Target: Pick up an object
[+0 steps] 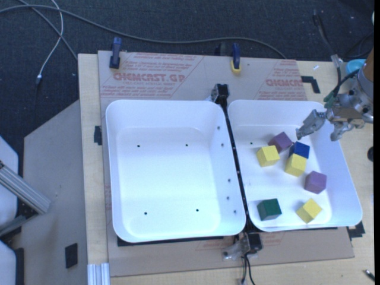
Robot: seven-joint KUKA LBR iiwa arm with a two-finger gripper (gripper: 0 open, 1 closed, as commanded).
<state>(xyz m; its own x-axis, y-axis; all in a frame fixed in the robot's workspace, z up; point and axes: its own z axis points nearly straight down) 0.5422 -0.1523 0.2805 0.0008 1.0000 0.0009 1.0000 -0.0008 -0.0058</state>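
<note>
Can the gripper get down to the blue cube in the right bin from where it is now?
Probably yes. The gripper hovers open just above the blue cube, with nothing over it. A purple cube and a yellow cube crowd its sides, which may hinder the fingers.

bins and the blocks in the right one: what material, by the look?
Bins: likely thin moulded plastic, glossy white; rounded corners and soft sheen on the rolled rim. Blocks, such as the green block and a yellow block: matte, solid colour, no glare, slightly soft edges. Probably foam or painted wood; I cannot tell which.
</note>
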